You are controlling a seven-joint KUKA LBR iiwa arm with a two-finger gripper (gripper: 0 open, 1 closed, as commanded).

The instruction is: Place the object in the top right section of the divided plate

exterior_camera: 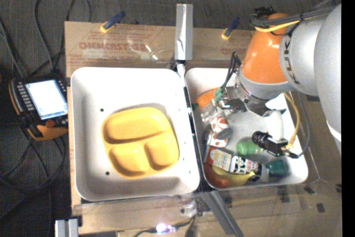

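Divided plate [141, 141]: plain yellow, in white L bin [83, 136]. R bin [299, 172], also white: green bottle [249, 147], black-and-white patterned carton [236, 164]. Arm [277, 58]: grey w/ orange band.

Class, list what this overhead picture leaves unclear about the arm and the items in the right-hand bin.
- Gripper, camera view: the arm's wrist covers it, so its finger state is unreadable.
- Orange item, camera view: partly under the gripper; its identity is unclear.
- Carton and green bottle, camera view: label print too small.
- Right bin, camera view: upper floor masked by the arm.
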